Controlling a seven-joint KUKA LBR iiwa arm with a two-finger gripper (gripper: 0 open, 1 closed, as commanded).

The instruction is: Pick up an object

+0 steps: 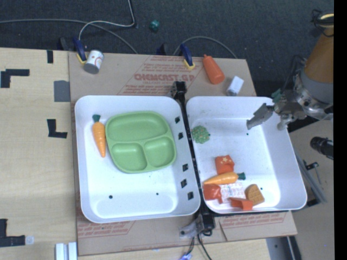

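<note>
The table (32,161) carries a cardboard sheet (157,77) with two white bins on it, side by side; the left bin (92,199) holds a green divided plate (142,142) near its middle, and a toy carrot (98,136) lies just beside the plate's left edge, green top pointing to the far wall; the right bin (282,161) has its things gathered toward the near wall, bar one: a green broccoli-like piece (200,135) close to the wall shared with the left bin; nearer the front lie a red block (224,163), a second carrot (223,178) on its side just below it, a flat red-and-white packet (227,191), and a brown biscuit-shaped piece (254,194) touching a small red scrap; the arm (320,64) comes in from the right, and its pincer (265,115) hangs over the far right corner of the right bin, well apart from every toy; one grey finger shows slanting down-left, and from here I cannot tell whether the pincer is spread or closed, though nothing seems to sit in it; beyond the bins, on the cardboard, rest an orange bottle (213,70), a small can (94,60) and a pale cube (235,85).
</note>
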